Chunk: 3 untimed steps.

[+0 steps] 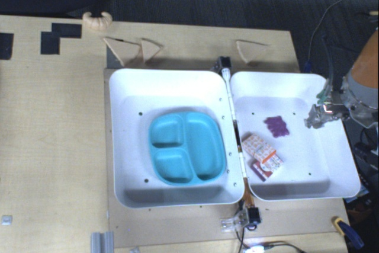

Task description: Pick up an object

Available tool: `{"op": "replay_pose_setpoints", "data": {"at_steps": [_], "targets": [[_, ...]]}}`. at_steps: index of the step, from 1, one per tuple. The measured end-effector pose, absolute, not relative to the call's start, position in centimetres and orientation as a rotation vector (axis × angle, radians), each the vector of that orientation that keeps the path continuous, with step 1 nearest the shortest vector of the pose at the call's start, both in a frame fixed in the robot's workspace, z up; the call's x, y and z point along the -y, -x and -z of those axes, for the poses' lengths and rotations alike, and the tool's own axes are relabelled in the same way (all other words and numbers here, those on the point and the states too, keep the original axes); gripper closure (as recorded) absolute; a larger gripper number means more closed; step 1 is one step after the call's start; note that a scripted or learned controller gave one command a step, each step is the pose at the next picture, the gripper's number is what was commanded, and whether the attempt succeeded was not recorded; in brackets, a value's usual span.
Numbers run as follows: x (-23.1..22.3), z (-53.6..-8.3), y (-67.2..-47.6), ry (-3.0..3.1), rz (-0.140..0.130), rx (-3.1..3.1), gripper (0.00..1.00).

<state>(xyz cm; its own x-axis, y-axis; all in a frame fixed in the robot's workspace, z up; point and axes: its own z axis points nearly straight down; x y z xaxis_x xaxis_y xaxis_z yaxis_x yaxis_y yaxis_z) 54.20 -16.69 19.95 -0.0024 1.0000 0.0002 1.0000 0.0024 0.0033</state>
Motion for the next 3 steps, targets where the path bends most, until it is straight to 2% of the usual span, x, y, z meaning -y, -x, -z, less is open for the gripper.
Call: {"op": "replay_pose_setpoints", "data": {"at_steps": [1, 2, 3], "targets": [[20.6, -21.1, -50.1, -2.218, -0.002, -2.222, 1.0], [9.3, -23.4, -53.9, -2.214, -0.005, -2.227, 1.0], [14.4, -15.9, -52.0, -2.219, 0.001, -2.223, 1.0]]}}
